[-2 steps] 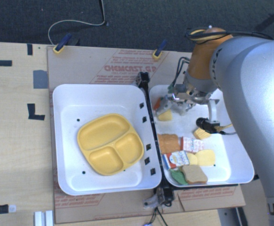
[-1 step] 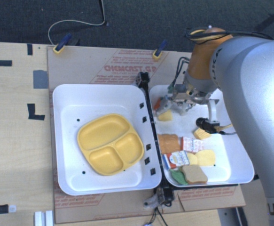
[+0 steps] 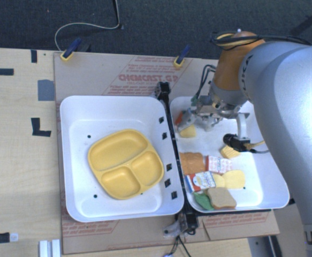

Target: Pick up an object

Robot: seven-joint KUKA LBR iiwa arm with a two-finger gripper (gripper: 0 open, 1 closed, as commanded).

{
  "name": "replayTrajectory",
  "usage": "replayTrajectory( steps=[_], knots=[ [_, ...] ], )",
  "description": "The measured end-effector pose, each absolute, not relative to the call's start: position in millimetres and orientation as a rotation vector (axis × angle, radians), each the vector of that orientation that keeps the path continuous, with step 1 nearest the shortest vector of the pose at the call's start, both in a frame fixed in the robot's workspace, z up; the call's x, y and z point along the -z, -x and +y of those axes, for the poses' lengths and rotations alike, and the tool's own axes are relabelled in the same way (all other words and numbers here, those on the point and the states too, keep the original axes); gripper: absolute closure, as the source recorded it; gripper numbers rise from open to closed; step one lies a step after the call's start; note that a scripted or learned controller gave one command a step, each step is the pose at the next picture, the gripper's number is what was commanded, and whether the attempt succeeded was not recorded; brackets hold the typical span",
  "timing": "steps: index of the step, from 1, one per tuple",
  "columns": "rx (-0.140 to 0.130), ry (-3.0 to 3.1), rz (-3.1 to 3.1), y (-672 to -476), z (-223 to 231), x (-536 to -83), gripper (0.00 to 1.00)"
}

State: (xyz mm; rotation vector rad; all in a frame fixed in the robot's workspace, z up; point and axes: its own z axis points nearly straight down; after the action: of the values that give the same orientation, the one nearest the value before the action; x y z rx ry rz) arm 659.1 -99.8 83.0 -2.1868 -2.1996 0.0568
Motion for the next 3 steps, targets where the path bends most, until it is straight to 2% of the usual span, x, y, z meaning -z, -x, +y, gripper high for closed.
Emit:
replayTrajectory(
  steps=[3],
  knots=[
    [-0.056,2.186,-2.199,-659.2,-100.4,-83.0,0.0]
  ],
)
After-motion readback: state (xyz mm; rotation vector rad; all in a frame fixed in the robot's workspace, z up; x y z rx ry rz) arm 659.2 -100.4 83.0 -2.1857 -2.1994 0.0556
